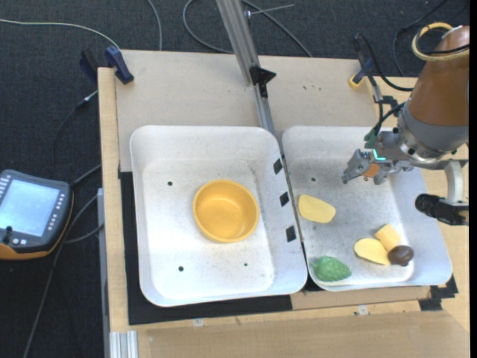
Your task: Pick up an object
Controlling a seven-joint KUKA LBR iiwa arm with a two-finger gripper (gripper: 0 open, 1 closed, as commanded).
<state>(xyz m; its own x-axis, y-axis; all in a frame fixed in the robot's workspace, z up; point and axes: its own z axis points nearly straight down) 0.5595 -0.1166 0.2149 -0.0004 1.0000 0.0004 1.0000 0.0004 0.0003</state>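
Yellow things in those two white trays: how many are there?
4. A round yellow plastic bowl in the left tray; a pale yellow flat piece, a yellow wedge and a yellow cylinder in the right.

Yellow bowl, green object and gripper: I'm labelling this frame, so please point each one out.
yellow bowl (226,212): camera view, inner floor of the bowl.
green object (330,268): camera view, middle of its top.
gripper (361,169): camera view, at its fingertips.
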